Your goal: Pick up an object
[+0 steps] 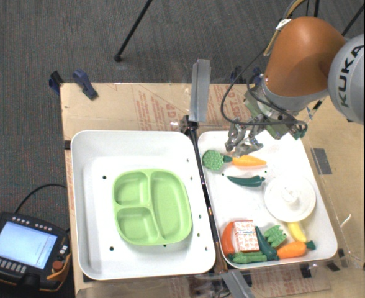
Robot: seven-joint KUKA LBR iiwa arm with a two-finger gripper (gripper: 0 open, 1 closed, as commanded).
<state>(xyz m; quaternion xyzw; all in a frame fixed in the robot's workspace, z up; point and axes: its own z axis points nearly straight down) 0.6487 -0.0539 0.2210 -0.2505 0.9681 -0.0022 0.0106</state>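
Orange carrot: the orange toy carrot with a green top [249, 161] lay near the far end of the right-hand shallow white bin [322, 191], and I took it for the likeliest target.
Claw position: the grey two-finger gripper [239, 143] hung over the far left part of that bin, just above the carrot's leafy end.
Claw state: I could not tell from my screen how the claw stood; the metal blurred together at that angle.
Key relation: the carrot sat just beside and toward the near side of the claw, its long axis running left to right across the bin, so I judged a short drop nearward would meet it across its narrow width.
Neighbours: a round green knobbly toy vegetable [212, 160] touched the carrot's left end, and a dark green toy pepper pod [247, 180] lay just nearer.
Farther clutter: a white round lid-like dish [289, 198] and a heap of toy food by the near wall lay well apart from the claw.
Left bin: the left-hand white bin [89, 166] held a pale green divided plastic plate [151, 206].
Risk: I reckoned the knobbly vegetable could get nudged or caught instead.
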